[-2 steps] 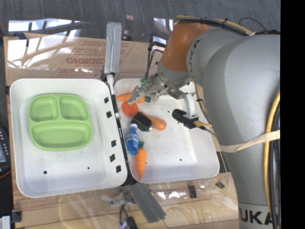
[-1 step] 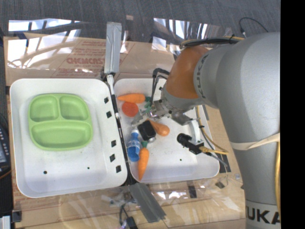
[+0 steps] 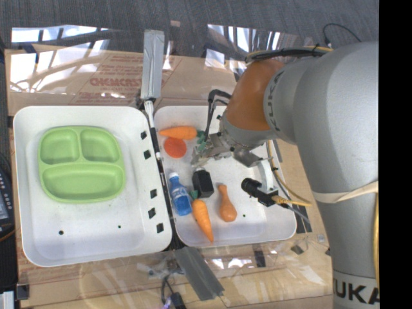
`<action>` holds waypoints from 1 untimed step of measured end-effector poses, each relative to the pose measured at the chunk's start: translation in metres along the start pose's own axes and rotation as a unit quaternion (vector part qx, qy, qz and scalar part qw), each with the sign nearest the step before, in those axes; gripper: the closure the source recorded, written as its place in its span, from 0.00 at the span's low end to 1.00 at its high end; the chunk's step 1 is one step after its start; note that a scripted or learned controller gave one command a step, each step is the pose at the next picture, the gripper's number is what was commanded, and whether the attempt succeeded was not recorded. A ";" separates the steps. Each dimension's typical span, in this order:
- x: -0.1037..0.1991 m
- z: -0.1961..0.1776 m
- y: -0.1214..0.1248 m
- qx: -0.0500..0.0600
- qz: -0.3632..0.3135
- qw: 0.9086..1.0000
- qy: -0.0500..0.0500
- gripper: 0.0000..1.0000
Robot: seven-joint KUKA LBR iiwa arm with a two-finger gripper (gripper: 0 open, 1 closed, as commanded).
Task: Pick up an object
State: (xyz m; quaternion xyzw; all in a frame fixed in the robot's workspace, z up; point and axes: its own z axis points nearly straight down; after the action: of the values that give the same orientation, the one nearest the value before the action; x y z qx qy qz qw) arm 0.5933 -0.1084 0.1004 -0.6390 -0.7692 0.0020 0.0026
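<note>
Camera view has the gripper low in the right bin, just above a black block. Beside it lies an orange carrot. Jaw state: cannot tell.

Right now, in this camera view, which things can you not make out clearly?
- Gripper: whether it is open or shut, and whether it holds anything; the wrist above covers it.
- Right bin: much of its right side is hidden under the arm.
- Black object below the gripper: too small and dark to identify.
- Blue bottle: label too small to read.
- Cardboard print behind the bins: washed out by glare.
</note>
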 end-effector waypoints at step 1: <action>-0.019 0.009 -0.008 -0.001 0.073 0.997 0.000 1.00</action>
State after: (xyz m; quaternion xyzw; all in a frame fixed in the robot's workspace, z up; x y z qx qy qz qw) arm 0.5892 -0.1280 0.0915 -0.6937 -0.7202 0.0013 0.0023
